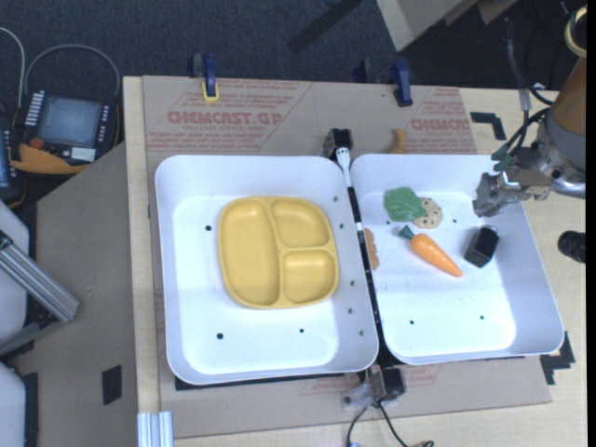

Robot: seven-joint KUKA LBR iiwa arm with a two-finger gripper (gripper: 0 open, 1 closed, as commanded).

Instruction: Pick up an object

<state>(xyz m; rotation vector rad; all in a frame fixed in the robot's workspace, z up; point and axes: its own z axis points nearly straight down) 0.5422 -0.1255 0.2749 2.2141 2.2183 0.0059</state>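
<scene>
The right bin (521, 329) holds an orange carrot (436, 254) near its middle. A green leafy piece (402, 202) lies at the far side, touching a small speckled cookie (428, 214). A small black block (481, 247) rests to the right of the carrot. A brown piece (370, 248) lies against the bin's left wall. My gripper (494, 195) hangs over the far right part of this bin, just beyond the black block and apart from it, with nothing seen in it.
In the left bin (186, 324) sits a yellow divided plate (277, 250). A small tan item (399, 140) lies on the cardboard behind the right bin. Blue clamps (401, 80) stand at the bench's far edge.
</scene>
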